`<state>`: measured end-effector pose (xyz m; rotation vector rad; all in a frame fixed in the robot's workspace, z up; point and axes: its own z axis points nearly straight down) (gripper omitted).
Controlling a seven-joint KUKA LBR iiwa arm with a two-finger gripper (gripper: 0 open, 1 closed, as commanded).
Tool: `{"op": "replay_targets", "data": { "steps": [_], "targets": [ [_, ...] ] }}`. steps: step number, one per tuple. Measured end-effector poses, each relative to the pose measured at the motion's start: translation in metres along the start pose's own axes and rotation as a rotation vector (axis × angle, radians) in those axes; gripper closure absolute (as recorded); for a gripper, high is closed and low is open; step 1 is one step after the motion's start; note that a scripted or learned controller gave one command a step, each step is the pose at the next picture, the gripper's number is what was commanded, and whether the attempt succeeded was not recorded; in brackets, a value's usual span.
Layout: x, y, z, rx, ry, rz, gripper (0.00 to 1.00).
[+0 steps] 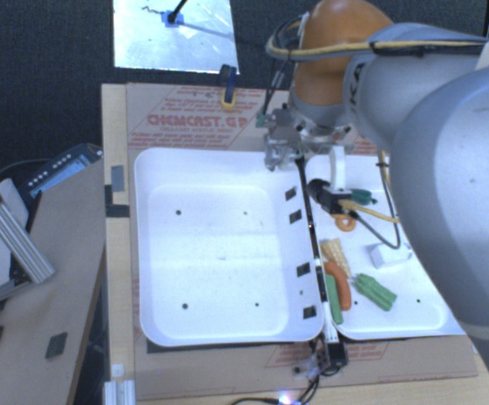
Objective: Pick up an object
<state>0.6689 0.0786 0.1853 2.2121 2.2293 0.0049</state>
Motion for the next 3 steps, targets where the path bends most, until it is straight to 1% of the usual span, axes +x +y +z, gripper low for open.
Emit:
{"op": "replay_targets", "data": {
  "steps": [1, 2, 3],
  "targets": [
    [-0.035, -0.082, 0.001, 0.009, -0.002, 0.009, 1.0],
    [0.017, -0.051, 0.0, -0.001, 0.0, 0.0, 1.0],
    [0.082, -0.007, -0.083, -0.011, 0.003, -0.002, 1.0]
  ]
}}
